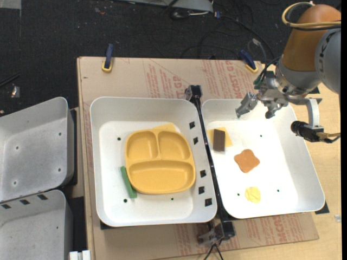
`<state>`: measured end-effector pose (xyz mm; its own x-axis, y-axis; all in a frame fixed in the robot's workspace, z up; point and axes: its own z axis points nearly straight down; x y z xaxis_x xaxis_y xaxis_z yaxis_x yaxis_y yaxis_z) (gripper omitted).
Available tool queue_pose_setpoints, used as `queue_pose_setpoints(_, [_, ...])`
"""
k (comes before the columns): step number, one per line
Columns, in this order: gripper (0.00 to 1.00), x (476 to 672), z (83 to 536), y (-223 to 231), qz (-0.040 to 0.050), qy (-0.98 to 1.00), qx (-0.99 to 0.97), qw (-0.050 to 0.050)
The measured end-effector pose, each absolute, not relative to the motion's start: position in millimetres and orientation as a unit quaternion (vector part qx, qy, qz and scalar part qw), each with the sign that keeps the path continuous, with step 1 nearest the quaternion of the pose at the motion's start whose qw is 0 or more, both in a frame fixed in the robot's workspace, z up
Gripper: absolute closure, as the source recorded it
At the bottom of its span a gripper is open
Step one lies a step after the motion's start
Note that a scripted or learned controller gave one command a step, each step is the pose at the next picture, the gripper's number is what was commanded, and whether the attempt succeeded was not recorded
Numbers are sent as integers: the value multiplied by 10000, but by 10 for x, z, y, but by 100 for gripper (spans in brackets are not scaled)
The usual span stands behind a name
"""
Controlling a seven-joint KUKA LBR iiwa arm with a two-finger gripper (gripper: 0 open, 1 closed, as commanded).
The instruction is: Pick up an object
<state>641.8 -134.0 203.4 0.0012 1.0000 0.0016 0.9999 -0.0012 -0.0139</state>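
Note:
My gripper (257, 108) hangs over the far edge of the right bin (293, 145), its two fingers spread apart with nothing between them. Below it in that bin lie a brown block (218, 140) on a yellow slice, an orange toast-shaped piece (246, 160) and a small yellow piece (252, 194). The gripper stands up and to the right of the brown block, clear of all three.
The left bin (103, 145) holds a yellow divided plate (160, 162) and a green stick (128, 182) beside it. A black divider (203, 145) runs between the bins. Blue clamps (108, 57) grip the board's far edge. Grey trays (32, 145) lie at the left.

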Motion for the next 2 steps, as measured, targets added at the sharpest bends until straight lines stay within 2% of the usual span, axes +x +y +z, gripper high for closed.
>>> queue_pose_setpoints(1, [0,6448,2123,-1336,0,-7075,-7067,-1])
queue_pose_setpoints(2, [0,6509,1672,-1343,10,-7079,-7063,6])
